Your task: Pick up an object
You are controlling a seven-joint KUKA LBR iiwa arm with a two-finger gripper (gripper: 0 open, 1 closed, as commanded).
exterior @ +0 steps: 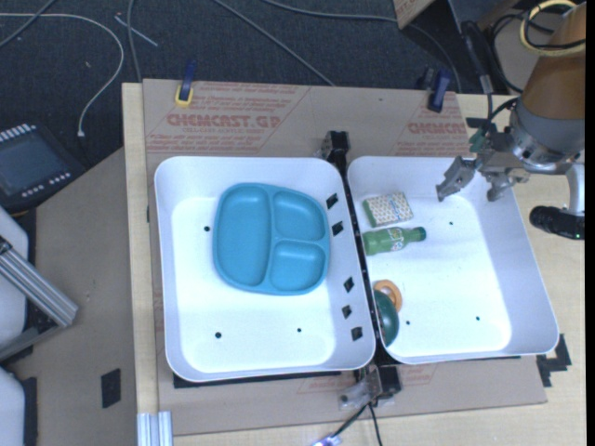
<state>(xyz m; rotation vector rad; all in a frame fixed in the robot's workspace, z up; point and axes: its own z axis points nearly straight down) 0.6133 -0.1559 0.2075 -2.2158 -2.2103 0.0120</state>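
While the gripper [473, 182] hovers with fingers spread and holding nothing over the far right of the right bin [502, 295], the approach step is in hand, and the next move calls for descending leftward onto the green bottle [393, 240].

Two bins sit side by side on the worktop [242, 110]. In the left bin [186, 277] a divided tray [271, 239] lies toward the back and right. In the right bin [483, 286], along its left wall, a small packet [387, 209] lies farthest back, a bottle [393, 240] on its side just in front of it, and a round-headed object [387, 310] nearest the front. The tool [474, 181] hangs over the right bin's back part, right of the packet and apart from it.
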